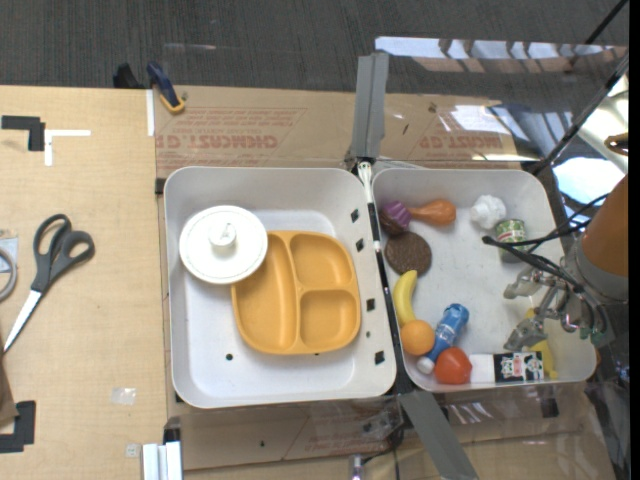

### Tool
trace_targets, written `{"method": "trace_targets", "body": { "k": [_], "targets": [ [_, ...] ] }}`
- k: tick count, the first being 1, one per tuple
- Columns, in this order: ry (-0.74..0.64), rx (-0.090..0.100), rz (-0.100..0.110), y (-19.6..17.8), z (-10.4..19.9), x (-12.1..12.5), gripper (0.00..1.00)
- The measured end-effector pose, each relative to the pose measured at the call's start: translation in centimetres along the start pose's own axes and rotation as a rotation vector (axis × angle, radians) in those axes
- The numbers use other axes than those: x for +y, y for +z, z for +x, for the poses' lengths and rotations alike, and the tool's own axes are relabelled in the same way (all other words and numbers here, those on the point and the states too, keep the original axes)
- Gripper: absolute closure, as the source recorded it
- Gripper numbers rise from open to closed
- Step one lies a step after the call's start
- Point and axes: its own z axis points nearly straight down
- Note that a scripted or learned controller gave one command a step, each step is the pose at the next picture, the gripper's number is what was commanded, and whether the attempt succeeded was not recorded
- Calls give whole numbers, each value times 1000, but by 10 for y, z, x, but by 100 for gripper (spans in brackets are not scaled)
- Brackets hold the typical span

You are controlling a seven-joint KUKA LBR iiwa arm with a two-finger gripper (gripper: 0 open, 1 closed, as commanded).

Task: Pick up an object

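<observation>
My gripper (518,316) hangs over the right side of the right bin (470,180), reaching in from the right. Its two fingers (517,289) point left and stand apart, open, with bare bin floor between them. Just below it, a white and black box (518,367) lies along the bin's front wall. To its left are a blue bottle (449,323), a red tomato (453,366), an orange (417,338) and a banana (403,295). A green can (510,232) and a crumpled white item (489,209) lie above the gripper.
A brown cookie (408,254), a purple item (396,215) and a toy drumstick (434,211) sit at the right bin's back left. The left bin (190,348) holds an orange divided tray (297,292) and a white round lid (223,243). Scissors (45,263) lie on the bench at left.
</observation>
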Motion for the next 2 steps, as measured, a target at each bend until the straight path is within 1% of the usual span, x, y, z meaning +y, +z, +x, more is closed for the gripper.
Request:
{"method": "trace_targets", "body": {
  "k": [1, 2],
  "targets": [
    [-4, 9, 0, -8, 1, 1, 100],
    [286, 32, 4, 8, -10, 66, 100]
  ]
}}
